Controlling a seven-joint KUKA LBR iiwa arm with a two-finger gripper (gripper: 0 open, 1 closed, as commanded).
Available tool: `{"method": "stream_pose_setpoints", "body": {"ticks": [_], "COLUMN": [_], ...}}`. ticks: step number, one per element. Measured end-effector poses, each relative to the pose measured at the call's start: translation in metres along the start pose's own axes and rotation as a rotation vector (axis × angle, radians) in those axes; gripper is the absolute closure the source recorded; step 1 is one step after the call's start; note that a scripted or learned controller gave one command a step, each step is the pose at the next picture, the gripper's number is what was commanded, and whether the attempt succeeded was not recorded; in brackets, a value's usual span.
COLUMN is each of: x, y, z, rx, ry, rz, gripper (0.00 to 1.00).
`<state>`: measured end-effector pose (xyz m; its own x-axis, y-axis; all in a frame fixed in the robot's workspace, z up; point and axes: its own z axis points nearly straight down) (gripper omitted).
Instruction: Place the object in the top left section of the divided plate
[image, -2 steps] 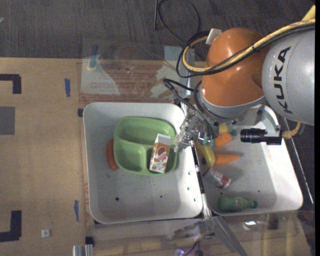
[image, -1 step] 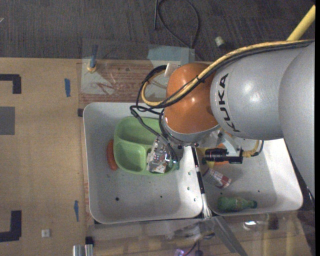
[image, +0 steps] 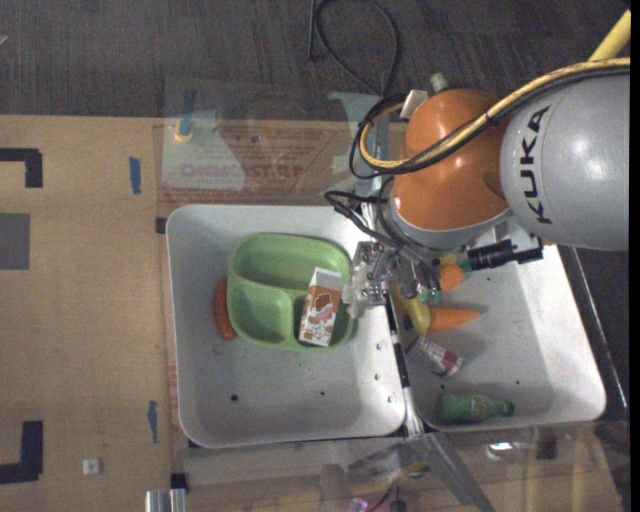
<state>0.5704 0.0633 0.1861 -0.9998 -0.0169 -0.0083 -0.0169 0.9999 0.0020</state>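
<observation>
The one small carton (image: 320, 313) lay tilted on the right side of the single green divided plate (image: 262, 270) in the left bin (image: 200, 380), over the plate's right-hand sections, so whether it counted as placed in the top left section could not be told and the job looked unfinished or nearly so. The gripper (image: 372, 275) stood just beside the carton at the plate's right rim, and its grip could not be made out. Outward lay one orange piece (image: 222, 310) left of the plate, and in the right bin (image: 575, 330) one carrot (image: 455, 319), one red-and-white tube (image: 440, 357) and one green bottle (image: 472, 406).
</observation>
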Motion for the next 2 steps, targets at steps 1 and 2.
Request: {"method": "stream_pose_setpoints", "body": {"ticks": [1,2], "x": [-0.006,0.012], "y": [-0.069,-0.030], "z": [-0.083,0.000], "rx": [0.001,0.000], "ry": [0.000,0.004], "rz": [0.192,0.086], "gripper": [1.00,1.00]}}
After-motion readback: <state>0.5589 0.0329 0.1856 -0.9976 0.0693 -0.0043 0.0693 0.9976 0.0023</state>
